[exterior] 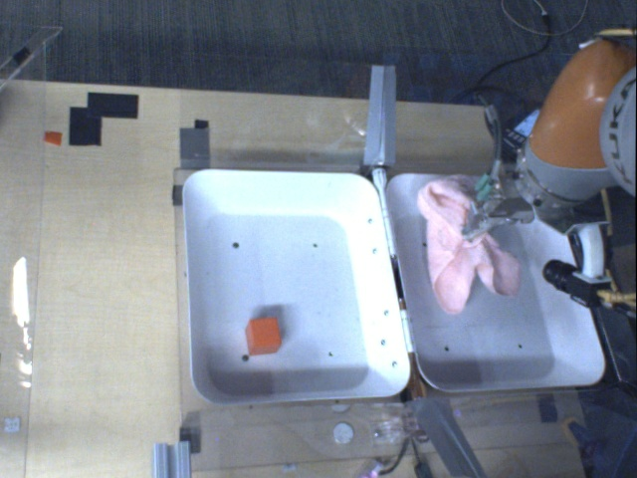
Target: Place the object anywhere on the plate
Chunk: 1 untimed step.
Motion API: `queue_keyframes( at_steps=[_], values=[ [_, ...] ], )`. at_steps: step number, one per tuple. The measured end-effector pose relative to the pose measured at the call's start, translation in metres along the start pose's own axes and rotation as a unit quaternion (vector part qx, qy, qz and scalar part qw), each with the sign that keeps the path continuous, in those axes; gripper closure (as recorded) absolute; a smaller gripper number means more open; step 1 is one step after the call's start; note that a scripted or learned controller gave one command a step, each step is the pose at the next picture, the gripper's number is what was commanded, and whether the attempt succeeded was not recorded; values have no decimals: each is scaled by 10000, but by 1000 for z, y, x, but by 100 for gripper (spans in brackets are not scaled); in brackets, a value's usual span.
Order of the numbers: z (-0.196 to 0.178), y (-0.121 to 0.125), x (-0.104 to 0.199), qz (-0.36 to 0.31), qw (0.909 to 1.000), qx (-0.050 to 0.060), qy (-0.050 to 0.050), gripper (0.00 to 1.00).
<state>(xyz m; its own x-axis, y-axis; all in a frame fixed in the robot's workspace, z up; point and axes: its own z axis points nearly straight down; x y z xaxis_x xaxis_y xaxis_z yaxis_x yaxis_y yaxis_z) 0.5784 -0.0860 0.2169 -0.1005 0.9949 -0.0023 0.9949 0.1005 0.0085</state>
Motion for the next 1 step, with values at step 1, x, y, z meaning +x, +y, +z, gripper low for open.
queue_keyframes(
  at_steps=[1],
  values=[
    [-10,4,50,-2007,9796,0,7,100]
  ],
)
